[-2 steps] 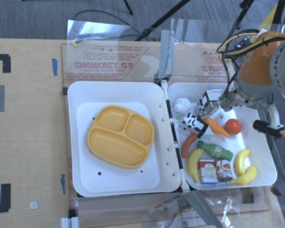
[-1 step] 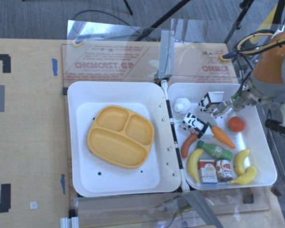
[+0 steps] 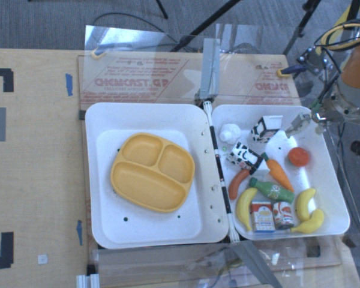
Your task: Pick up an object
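Nearest the camera, at the front of the right bin, two bananas are noted: one at the left front and one at the right front, with two small printed cartons lying between them. Just behind these a green bottle lies on its side, touching or nearly touching an orange carrot and a red sausage-like piece. Further back a black-and-white toy, a red tomato, a white rounded item and a small white-and-black box are recorded. The left bin bears a yellow divided plate.

At the far right edge of the right bin the gripper is observed, above the rim and apart from every item. Nothing is seen between its fingers; whether they are spread or closed cannot be told at this scale.

The step in hand is judged to be the approach, with no object yet selected by contact. The tomato is assessed as the best candidate: it is nearest the gripper and stands clear of its neighbours. A vertical descent centred on it is advised, with the fingers opened wider than its body, since a round item is liable to roll out under an off-centre closure. The crowded front cluster is better avoided, as adjacent pieces could be struck or pinched together.
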Controlling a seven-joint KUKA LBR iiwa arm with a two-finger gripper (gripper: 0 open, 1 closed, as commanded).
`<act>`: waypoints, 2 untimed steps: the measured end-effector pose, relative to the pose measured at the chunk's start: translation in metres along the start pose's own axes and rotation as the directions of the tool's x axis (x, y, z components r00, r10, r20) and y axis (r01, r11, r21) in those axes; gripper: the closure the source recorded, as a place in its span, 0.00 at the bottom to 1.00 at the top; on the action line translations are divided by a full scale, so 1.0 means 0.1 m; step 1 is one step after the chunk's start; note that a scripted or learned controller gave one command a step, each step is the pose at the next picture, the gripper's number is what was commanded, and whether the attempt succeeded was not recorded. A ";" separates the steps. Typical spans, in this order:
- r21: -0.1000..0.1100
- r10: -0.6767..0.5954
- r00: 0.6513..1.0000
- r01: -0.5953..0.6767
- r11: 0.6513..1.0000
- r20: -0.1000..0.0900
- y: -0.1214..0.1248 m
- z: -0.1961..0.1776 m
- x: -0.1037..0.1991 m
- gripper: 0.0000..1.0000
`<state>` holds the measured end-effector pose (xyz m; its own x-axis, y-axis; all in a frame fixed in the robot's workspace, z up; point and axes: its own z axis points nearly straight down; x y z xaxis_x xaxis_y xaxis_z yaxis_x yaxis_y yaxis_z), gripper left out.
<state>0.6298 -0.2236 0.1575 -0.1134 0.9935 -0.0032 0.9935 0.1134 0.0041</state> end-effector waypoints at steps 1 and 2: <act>-0.009 0.010 1.000 -0.010 1.000 0.003 -0.59 0.31 0.68 0.00; -0.035 -0.031 0.999 0.031 0.999 0.017 -0.57 0.49 0.91 0.00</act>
<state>0.5628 -0.1402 0.1077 -0.1437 0.9894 -0.0199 0.9887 0.1444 0.0394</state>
